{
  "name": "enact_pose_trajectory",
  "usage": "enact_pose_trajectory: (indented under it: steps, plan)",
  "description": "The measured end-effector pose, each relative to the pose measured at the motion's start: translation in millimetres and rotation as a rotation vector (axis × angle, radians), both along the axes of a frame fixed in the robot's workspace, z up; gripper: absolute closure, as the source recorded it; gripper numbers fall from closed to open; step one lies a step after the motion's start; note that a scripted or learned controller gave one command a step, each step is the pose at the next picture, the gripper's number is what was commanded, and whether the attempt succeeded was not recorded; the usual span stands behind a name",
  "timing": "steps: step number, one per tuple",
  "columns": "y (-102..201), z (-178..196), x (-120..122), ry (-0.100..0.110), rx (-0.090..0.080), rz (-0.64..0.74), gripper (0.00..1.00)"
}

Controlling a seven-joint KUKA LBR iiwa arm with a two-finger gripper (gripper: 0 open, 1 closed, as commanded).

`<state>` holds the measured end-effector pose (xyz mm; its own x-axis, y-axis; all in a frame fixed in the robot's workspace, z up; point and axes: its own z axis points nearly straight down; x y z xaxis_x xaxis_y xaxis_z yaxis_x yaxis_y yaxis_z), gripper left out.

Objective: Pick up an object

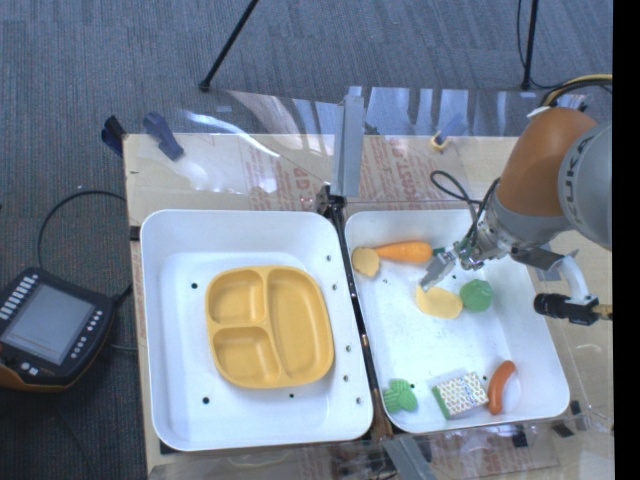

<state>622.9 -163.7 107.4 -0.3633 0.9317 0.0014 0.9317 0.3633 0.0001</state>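
Observation:
The right bin (545, 368) holds several toy foods. An orange carrot (405, 252) lies near its far left, with a small yellow potato-like piece (366, 262) beside it. A yellow slice (439, 303) and a green round piece (477, 295) lie mid-bin. At the front are a green leafy piece (400, 396), a checkered cracker (460, 394) and a red sausage (500, 386). My gripper (440, 267) hangs just above the yellow slice, right of the carrot, fingers slightly apart with nothing between them.
The left bin (170, 368) holds a yellow divided plate (268, 325). A metal divider post (348, 153) stands between the bins at the back. A black cable (455, 183) loops behind the right bin. A teach pendant (45, 328) lies on the floor at left.

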Motion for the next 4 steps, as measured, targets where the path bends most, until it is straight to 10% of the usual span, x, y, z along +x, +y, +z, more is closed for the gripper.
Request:
enact_pose_trajectory:
  steps: [2, 3, 4]
  plan:
    - [68, -19, 6, 0.0, 0.0, -0.015, 0.0]
    - [-9, -19, -7, 0.0, -0.003, 0.052, 0.0]
    - [-8, -9, -6, -0.003, 0.0, 0.051, 1.0]
